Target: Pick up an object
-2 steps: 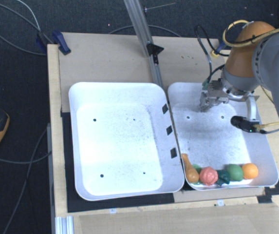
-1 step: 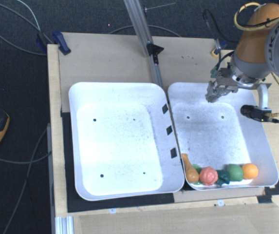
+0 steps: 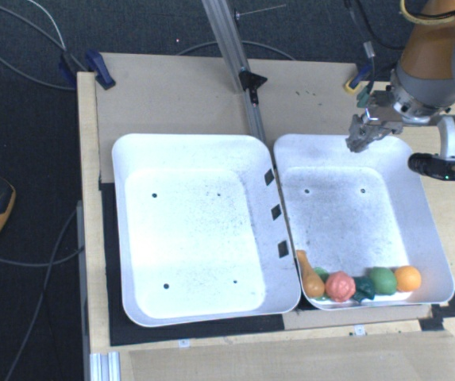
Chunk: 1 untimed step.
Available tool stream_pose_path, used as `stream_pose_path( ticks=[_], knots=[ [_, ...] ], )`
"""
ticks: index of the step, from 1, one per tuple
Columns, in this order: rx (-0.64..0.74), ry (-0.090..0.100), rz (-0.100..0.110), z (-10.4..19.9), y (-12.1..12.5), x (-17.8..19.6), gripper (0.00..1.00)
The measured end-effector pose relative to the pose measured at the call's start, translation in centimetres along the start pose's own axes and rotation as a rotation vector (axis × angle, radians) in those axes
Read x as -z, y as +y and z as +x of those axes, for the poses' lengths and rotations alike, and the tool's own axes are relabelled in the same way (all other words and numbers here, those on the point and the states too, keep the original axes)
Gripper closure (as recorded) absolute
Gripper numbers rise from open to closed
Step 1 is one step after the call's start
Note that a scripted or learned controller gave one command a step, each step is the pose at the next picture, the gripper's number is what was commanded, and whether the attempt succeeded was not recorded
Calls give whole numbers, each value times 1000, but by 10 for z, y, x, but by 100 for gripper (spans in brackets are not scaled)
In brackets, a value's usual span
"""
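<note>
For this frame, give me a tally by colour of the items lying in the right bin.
Orange: 2, a long piece and a round piece
Pink-red: 1, a round piece
Green: 1, a round piece
Dark teal: 1, a piece partly hidden
Total: 5

- Bright, even light from overhead washes both white bins; the left bin (image 3: pixel 191 228), well off to the jaws' left, is close to blown out, its floor nearly featureless apart from faint speckle
- The right bin (image 3: pixel 346 213), just below the gripper (image 3: pixel 360 140), shows the same pale glare, with a soft grey shade along its near wall
- Shadows are weak and short; a dark strip lies under the bins' near edges
- The gripper looks soft and smeared, its fingers hard to make out
- The dark floor beyond the bench (image 3: pixel 171 94) is dim and grainy
- The whole picture is low in sharpness, with colours slightly washed
</note>
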<state>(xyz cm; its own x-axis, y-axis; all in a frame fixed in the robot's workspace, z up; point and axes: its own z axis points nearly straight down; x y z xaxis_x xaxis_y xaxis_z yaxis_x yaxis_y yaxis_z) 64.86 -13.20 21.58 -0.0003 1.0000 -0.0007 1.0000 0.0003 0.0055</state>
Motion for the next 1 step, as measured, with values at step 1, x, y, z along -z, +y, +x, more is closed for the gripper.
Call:
stream_pose_path(
  ticks=[1],
  knots=[
    [4, 2, 3, 48, -23, 13, 100]
  ],
)
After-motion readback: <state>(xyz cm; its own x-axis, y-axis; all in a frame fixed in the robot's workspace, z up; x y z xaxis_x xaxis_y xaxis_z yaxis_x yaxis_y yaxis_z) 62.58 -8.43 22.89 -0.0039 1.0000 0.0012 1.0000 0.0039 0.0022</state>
